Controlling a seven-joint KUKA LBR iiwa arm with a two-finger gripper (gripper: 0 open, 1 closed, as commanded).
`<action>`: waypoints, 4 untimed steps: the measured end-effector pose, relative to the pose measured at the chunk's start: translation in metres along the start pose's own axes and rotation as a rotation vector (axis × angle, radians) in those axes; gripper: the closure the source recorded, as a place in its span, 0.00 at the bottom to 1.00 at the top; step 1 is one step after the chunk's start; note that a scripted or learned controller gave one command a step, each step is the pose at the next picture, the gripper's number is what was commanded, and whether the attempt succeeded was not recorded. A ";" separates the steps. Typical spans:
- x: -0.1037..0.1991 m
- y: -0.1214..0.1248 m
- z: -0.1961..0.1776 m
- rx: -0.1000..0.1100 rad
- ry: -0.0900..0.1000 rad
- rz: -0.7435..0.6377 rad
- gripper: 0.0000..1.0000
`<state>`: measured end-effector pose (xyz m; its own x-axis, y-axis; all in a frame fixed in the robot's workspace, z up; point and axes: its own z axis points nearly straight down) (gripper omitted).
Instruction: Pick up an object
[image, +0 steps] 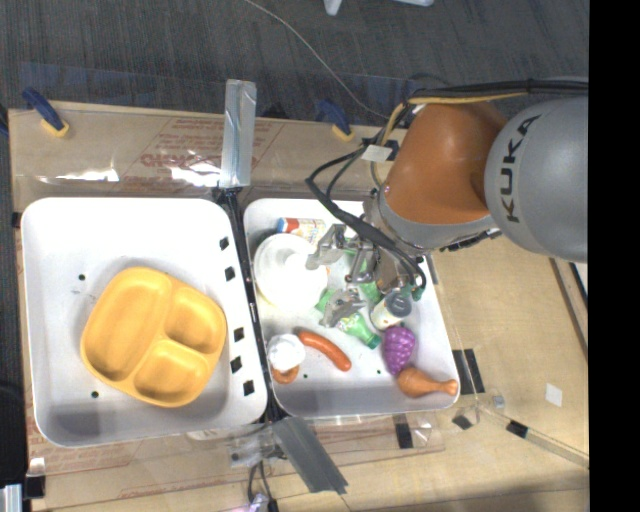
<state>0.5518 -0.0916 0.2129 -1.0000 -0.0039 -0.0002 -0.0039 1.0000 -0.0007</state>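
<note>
A: Where's the gripper (345, 300)?

B: Low in the right bin (290, 398), centre-right of the frame, over some green pieces (340, 300). I cannot tell how it is set, or whether it has anything.

A: What lies around it?

B: A white bowl (283, 268) to its left, purple toy grapes (399, 346) just to the lower right, a toy drumstick (427, 382) below those. A red toy sausage (325, 349) lies near the bin's lower edge, beside a small white cup (285, 352).

A: And the left bin (50, 240)?

B: A yellow divided plate (152, 334) sits in it.
</note>
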 end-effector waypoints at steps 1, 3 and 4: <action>0.011 -0.048 0.116 -0.001 -0.011 0.448 0.00; -0.020 -0.056 -0.023 -0.001 -0.012 0.503 1.00; 0.033 0.018 0.022 -0.002 0.003 0.374 1.00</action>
<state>0.5191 -0.0739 0.1909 -0.9324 0.3614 0.0025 0.3614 0.9324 0.0005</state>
